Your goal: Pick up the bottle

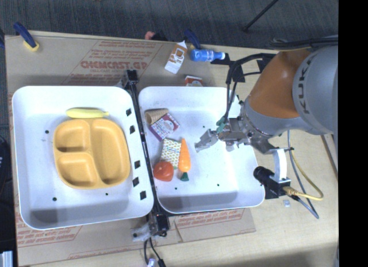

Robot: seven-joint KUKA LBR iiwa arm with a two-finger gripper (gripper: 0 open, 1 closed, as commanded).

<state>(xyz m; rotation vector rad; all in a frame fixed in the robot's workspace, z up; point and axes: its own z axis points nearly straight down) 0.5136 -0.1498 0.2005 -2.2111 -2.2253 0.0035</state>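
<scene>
My gripper (204, 141) hangs over the right bin (230, 102), near the middle of the frame, with bare white floor open around and below it. My fingers point left; nothing sits between them, though whether they are spread or closed I cannot tell. My grey arm with its orange band (279, 87) comes in from the right edge, crossing that bin's right rim.

To the left of my fingertips lies a cluster: a carrot (184, 155), a tomato (163, 171), a checkered packet (171, 149) and a brown-and-red wrapper (161, 123), all crowded toward the left wall.

The bottle (204, 56) lies on its side outside both bins, on the cardboard at upper centre of the frame, just above the right bin's top rim. It is blue with a pale cap end.

The left bin (26, 145) holds a yellow divided tray (91, 152) and a banana (87, 112).
</scene>
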